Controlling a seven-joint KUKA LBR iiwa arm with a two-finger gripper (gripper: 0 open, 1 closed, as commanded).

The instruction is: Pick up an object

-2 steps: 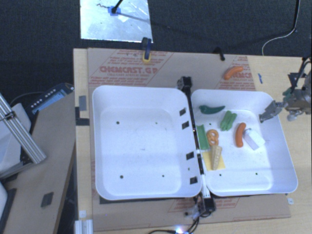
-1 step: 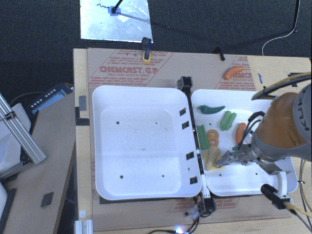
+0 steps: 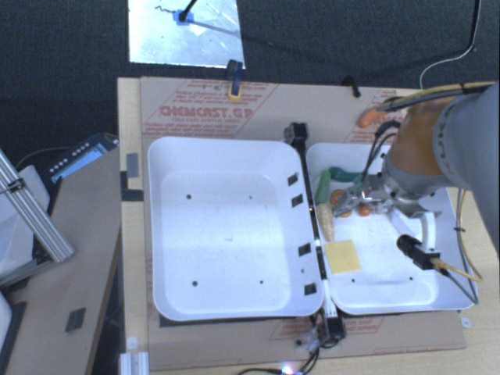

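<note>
Gripper [image 3: 361, 200] low in right bin [image 3: 391, 287], over orange object [image 3: 341, 198]; grip state unclear. You're at grasp step; confirm hold, then lift.

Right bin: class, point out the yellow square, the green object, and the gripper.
yellow square [image 3: 343, 256]: camera view, its flat middle.
green object [image 3: 323, 186]: camera view, mid-length.
gripper [image 3: 361, 202]: camera view, between the fingertips.

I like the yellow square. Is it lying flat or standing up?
Flat. The yellow square lies on the floor of the right bin, its whole top face showing.
</note>
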